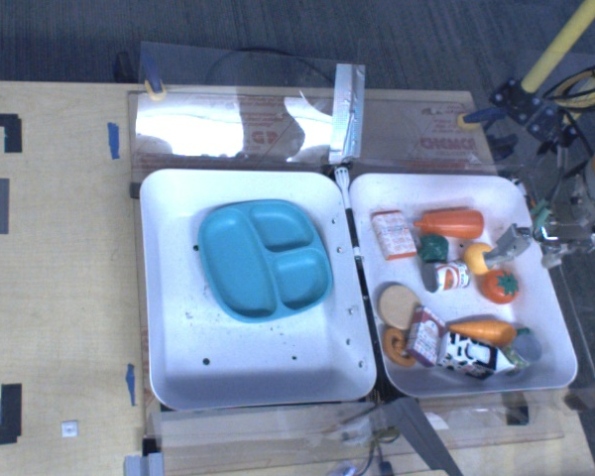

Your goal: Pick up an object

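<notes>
Two white bins sit side by side on the wooden tabletop point(59, 296). At the right bin's point(560, 350) right edge, the gripper point(516, 241) seems to hover near a tomato point(499, 285); I cannot tell its state. Left bin point(169, 345) holds a blue divided plate point(265, 259). Nearby lie a carrot point(486, 331) and sausage point(451, 222). Labels are unreadable.
</notes>
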You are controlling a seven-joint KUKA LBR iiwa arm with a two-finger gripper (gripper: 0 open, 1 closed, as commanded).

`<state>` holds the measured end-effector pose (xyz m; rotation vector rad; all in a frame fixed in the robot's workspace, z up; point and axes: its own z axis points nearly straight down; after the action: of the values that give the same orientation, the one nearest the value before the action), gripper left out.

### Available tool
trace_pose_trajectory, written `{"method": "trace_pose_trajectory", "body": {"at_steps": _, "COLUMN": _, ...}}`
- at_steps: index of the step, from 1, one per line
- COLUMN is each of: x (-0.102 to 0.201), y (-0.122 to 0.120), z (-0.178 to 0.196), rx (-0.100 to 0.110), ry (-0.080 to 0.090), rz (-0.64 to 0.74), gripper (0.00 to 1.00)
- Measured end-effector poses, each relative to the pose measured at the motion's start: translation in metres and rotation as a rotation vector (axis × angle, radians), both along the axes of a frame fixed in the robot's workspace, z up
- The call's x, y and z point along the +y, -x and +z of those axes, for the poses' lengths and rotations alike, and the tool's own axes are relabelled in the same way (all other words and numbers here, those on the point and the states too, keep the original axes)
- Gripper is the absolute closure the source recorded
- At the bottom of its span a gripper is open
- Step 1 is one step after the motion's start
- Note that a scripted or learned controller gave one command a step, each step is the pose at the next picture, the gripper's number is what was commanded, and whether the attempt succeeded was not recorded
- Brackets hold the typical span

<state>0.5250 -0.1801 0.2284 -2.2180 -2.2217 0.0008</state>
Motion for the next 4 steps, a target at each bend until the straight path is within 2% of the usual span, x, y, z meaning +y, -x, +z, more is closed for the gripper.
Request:
{"method": "trace_pose_trajectory", "body": {"at_steps": 1, "x": -0.014, "y": -0.044, "z": -0.121, "rx": -0.003, "ry": 0.002, "rz": 0.008, "gripper": 0.00}}
{"method": "trace_pose_trajectory", "body": {"at_steps": 2, "x": -0.030, "y": -0.083, "z": -0.140, "rx": -0.006, "ry": -0.015, "rz": 0.101, "gripper": 0.00}}
{"method": "trace_pose_trajectory", "body": {"at_steps": 3, "x": -0.030, "y": -0.053, "z": -0.139, "rx": -0.011, "ry": -0.012, "rz": 0.128, "gripper": 0.00}}
{"method": "trace_pose_trajectory", "body": {"at_steps": 4, "x": -0.035, "y": -0.053, "z": -0.127, "rx": -0.015, "ry": -0.002, "rz": 0.124, "gripper": 1.00}}
